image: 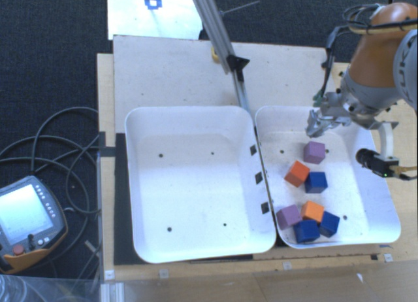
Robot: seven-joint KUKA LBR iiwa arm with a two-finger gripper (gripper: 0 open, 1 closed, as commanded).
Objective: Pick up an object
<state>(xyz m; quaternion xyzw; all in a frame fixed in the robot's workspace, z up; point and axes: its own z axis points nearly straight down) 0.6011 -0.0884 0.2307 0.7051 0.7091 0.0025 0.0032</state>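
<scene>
The hand point(318, 123) hovers in the right bin point(366, 232), just above a purple cube point(314, 151); whether it is released or clenched cannot be told. Descending off-centre, it could nudge the cube toward the nearby orange cube point(297, 173).

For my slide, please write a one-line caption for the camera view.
KUKA arm's two-finger gripper hovers above a purple cube in the right shallow white bin, among orange and blue cubes.

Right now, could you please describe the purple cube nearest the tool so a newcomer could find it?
Look in the right-hand bin, at its far end. Just below the tool sits a purple cube, apart from the others. The other purple cube lies at the near edge, packed among orange and blue ones.
</scene>
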